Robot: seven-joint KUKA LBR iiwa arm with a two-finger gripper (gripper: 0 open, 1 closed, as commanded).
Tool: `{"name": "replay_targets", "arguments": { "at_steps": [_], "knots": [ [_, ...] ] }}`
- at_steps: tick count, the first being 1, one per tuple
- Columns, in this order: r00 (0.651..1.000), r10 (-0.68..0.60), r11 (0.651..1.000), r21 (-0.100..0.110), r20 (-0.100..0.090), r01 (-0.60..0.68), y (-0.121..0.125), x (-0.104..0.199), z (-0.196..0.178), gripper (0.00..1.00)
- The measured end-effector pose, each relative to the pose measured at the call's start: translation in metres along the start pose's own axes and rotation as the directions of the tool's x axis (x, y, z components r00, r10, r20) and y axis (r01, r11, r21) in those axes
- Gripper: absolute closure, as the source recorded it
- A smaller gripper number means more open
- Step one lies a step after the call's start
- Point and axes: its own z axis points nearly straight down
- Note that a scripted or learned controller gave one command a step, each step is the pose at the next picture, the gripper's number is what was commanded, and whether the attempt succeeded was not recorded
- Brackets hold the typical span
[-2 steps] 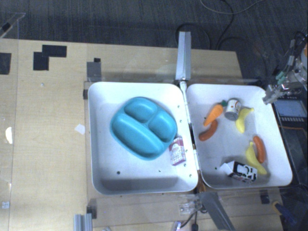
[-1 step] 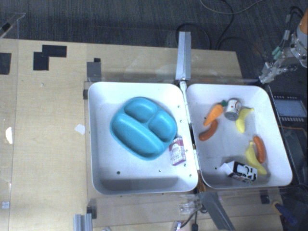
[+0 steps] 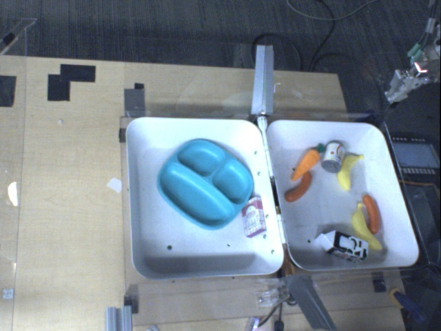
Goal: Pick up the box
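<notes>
A small pink and white box (image 3: pixel 254 217) lies in the left bin (image 3: pixel 148 185), against its right wall and just beside the blue plate. A black and white box-like pack (image 3: pixel 348 246) lies at the front of the right bin (image 3: pixel 386 157). My gripper (image 3: pixel 408 80) hangs at the far upper right, beyond the back right corner of the right bin and well away from both boxes. It looks small and blurred, and nothing is seen in it.
A blue divided plate (image 3: pixel 205 181) fills the middle of the left bin. The right bin holds a carrot (image 3: pixel 307 161), a sausage (image 3: pixel 298 187), a can (image 3: pixel 333 156), two bananas (image 3: pixel 348 172) and a hot dog (image 3: pixel 372 214). A metal post (image 3: pixel 262 81) stands behind the bins.
</notes>
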Motion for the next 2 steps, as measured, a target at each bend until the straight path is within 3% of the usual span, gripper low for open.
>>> {"name": "replay_targets", "arguments": {
  "at_steps": [1, 2],
  "knots": [
    [1.0, -0.003, 1.0, 0.001, 0.0, 0.003, -0.0949, 0.0264, -0.0331, 1.0],
    [0.989, 0.151, 0.989, 0.001, 0.0, -0.151, -0.0962, 0.0167, -0.0379, 1.0]
  ]
}}
